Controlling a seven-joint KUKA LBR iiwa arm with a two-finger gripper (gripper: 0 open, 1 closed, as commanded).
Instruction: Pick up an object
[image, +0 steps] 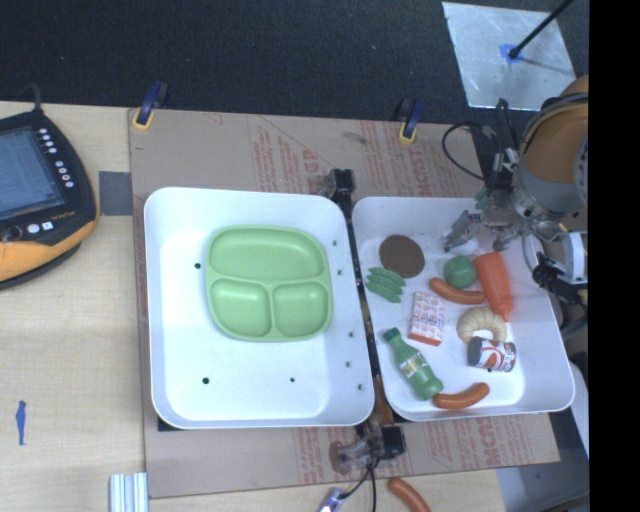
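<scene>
Right bin (560, 330): open gripper (482, 232) above carrot (493, 283)

Plastic on board on wood

Both white bins (180, 400) look like smooth, slightly glossy plastic, as does the matt-green divided plate (268, 282). They rest on dull brown cardboard (250, 150) over a pale, smooth wood-grain bench (70, 380). The toy carrot (493, 283) and green bottle (413, 364) shine like plastic.
</scene>
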